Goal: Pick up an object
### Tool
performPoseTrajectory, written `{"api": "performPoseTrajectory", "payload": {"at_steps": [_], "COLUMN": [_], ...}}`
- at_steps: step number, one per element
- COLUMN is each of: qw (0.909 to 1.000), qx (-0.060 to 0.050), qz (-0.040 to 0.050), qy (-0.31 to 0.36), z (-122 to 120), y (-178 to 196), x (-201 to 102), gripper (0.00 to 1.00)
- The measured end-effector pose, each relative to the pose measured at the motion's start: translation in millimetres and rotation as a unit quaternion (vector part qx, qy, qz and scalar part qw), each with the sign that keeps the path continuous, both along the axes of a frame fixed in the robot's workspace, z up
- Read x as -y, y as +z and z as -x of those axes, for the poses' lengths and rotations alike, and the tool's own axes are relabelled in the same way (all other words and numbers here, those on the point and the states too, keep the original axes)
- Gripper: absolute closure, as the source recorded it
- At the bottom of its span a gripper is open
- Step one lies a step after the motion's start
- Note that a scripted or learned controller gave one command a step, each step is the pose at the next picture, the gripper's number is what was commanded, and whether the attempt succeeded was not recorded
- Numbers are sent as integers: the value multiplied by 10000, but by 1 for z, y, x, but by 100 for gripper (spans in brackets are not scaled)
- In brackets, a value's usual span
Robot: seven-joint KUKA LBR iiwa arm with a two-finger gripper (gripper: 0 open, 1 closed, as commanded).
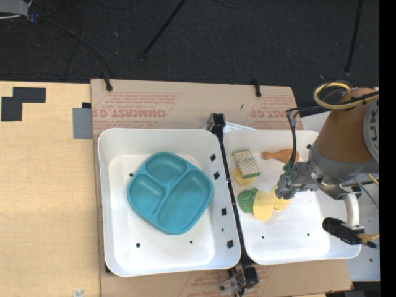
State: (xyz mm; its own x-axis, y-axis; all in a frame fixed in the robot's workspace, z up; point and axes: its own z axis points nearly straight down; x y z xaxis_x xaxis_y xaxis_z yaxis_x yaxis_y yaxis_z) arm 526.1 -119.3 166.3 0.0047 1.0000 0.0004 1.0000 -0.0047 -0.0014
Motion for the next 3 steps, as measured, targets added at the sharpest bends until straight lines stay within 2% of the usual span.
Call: {"api": "performPoseTrajectory", "payload": {"at_steps": [1, 2, 3], "qw": [10000, 10000, 10000], "qx": [9, 12, 1], "qz": [3, 3, -7], "qy": [-2, 28, 49], "z": [6, 6, -1], "y": [50, 82, 87], "x": [9, 10, -43], "gripper": [100, 100, 100]}}
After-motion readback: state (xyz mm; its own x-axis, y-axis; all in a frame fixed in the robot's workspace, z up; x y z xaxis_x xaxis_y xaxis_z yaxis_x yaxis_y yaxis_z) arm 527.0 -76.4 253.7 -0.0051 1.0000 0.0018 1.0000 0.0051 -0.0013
